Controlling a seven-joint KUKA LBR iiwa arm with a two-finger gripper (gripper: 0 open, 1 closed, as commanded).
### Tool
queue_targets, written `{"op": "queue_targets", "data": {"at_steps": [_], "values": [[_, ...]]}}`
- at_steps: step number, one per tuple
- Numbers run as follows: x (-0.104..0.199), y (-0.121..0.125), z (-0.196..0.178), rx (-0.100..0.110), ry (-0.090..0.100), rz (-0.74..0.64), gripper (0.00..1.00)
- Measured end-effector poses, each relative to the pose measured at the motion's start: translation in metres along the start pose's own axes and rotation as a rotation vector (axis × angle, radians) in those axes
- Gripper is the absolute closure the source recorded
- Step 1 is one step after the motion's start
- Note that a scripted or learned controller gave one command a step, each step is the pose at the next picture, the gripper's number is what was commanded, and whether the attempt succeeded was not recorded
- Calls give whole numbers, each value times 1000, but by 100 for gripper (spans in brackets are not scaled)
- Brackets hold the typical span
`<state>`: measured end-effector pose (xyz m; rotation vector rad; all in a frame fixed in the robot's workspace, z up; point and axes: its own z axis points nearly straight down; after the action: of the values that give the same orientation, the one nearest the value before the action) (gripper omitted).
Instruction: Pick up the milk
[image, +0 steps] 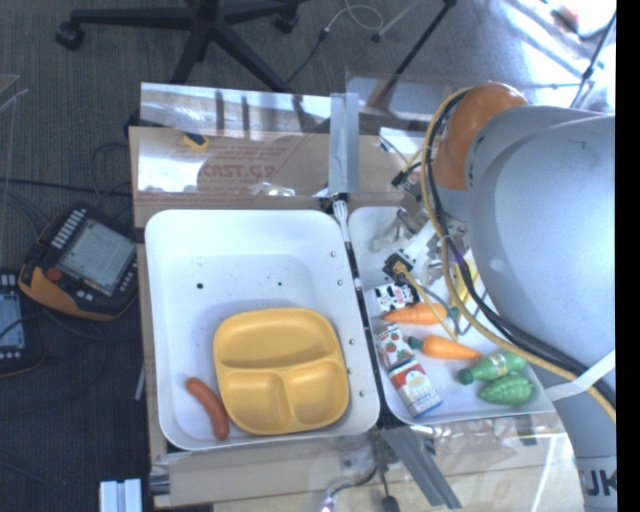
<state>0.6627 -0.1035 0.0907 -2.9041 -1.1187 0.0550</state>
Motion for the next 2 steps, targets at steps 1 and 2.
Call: {"op": "queue_targets", "data": {"at_steps": [1,2], "values": [[-54,-37,2,-43,42,474,0],[-55,-37,-6,-40,38,475,100]]}}
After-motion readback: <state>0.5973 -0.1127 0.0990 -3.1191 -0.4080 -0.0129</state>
